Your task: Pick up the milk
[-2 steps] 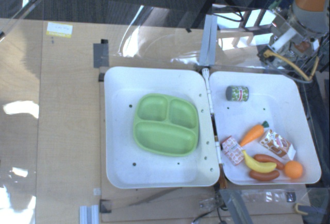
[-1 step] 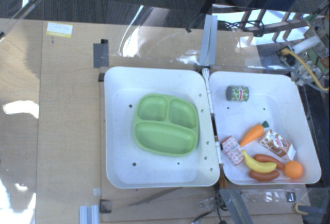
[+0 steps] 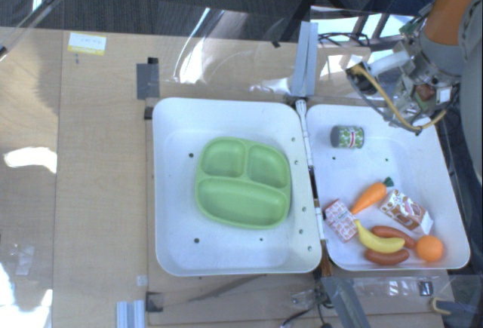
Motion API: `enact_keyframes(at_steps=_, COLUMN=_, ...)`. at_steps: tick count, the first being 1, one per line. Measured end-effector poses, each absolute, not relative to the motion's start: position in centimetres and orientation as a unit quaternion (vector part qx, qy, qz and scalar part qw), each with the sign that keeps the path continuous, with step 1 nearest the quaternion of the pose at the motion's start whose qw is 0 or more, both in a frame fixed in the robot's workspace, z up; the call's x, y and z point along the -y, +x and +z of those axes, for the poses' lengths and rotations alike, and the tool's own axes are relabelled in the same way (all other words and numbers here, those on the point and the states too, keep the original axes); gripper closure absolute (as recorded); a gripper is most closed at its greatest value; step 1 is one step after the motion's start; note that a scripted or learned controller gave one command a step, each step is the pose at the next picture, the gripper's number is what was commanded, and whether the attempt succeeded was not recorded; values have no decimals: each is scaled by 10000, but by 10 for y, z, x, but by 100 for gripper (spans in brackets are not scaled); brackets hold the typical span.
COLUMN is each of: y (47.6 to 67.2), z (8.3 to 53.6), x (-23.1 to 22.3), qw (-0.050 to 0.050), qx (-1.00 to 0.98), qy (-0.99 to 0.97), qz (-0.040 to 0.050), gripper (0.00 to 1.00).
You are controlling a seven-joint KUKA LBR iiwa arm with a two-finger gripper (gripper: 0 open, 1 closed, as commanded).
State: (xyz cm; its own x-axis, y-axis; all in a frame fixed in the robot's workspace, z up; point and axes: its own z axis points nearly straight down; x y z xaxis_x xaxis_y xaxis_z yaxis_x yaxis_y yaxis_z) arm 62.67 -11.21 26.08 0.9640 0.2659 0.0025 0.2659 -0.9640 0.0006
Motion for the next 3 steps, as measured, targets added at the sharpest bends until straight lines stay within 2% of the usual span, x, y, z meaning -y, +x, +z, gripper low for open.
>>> enact_keyframes(at_steps=1, y=592, z=202, x=206, qw=3, qx=-1177, qy=9931, qz=-2, gripper=100)
enact_keyframes(at_steps=2, y=614, z=233, x=140, qw=9, qx=-3450, qy=9386, qz=24, gripper=100)
enact_keyframes(at_steps=3, y=607, z=317, x=64, qw=18, qx=-2636, qy=9646, qz=45, gripper=100)
